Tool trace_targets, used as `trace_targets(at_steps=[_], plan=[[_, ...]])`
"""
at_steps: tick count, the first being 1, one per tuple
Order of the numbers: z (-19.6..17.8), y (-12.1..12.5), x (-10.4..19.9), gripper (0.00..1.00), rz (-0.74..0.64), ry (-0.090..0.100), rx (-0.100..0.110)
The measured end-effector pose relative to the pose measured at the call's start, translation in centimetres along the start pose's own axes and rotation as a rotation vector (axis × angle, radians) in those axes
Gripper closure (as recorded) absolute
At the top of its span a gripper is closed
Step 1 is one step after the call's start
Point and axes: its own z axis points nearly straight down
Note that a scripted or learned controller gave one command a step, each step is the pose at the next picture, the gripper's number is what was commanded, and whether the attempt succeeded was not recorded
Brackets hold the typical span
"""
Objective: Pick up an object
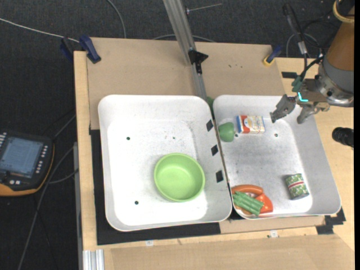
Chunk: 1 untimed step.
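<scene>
- The gripper (293, 110) hangs over the upper right part of the right bin (315, 151), with its two dark fingers (280, 108) spread apart and nothing between them.
- The arm comes in from the right edge, its orange band showing at the top right corner above the grey wrist.
- Just left of the gripper, a small white carton with red and blue print (250, 124) lies on its side on the bin floor, near the left finger, though I cannot tell whether it touches it.
- A green ball-shaped object (226, 131) sits just beside the carton's left end, against the left wall of the right bin.
- Lower in the same bin, near the right wall, a small green patterned can (296, 185) lies well apart from the gripper.
- At the bottom left corner of the right bin rests an orange and green toy, perhaps vegetables (251, 200), touching the rim.
- The left bin (112, 128) holds a light green bowl (179, 176), upright, in its lower right part.
- Both bins rest side by side on a brown board (146, 66) held by blue clamps (89, 48) at its back corners.
- A metal pole (179, 16) rises at a slant from between the bins.
- A handheld control pendant (22, 162) lies on the dark floor at the far left.
</scene>
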Motion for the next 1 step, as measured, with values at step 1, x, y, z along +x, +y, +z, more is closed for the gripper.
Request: trace_targets(at_steps=[1], plan=[[0.00, 0.00, 0.00, 0.00, 0.000, 0.000, 0.000]])
